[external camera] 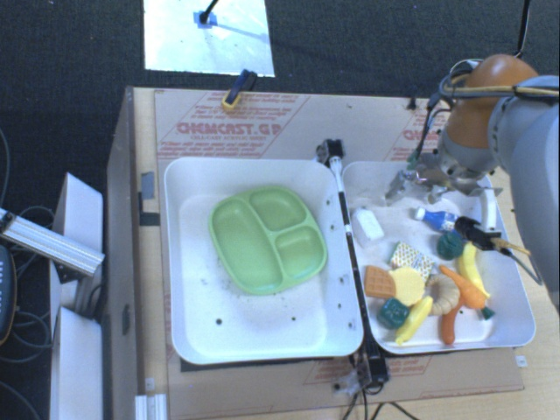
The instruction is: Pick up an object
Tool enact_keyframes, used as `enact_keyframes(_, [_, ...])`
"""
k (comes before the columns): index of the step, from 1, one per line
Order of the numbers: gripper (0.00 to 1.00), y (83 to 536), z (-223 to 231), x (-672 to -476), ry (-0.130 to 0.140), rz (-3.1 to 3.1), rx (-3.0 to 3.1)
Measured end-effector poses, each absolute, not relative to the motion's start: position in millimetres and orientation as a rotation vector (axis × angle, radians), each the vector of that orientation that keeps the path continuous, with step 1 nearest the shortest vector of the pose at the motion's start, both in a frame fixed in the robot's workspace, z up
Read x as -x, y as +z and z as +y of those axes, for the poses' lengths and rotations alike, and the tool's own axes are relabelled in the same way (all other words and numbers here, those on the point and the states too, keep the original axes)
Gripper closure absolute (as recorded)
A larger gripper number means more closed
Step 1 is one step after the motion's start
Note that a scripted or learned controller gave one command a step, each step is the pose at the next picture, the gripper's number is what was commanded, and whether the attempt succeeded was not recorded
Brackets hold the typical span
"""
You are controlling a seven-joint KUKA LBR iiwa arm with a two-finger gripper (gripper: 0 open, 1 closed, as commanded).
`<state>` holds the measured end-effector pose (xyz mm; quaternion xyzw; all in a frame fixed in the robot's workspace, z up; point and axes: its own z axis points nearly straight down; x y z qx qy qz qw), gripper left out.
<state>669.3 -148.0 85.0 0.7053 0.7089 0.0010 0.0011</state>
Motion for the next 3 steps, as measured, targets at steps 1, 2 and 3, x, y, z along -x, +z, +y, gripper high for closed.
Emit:
enact_keyframes(1, [0.00,85.7,-155.9,-669.4,0.002,2.221,-2.217])
enact_keyframes(2, [0.00,84.8,-137.8,-669.1,0.002,2.226,-2.215])
enact_keyframes(3, [0.00,85.3,-150.4,-669.2,0.002,2.220,-2.218])
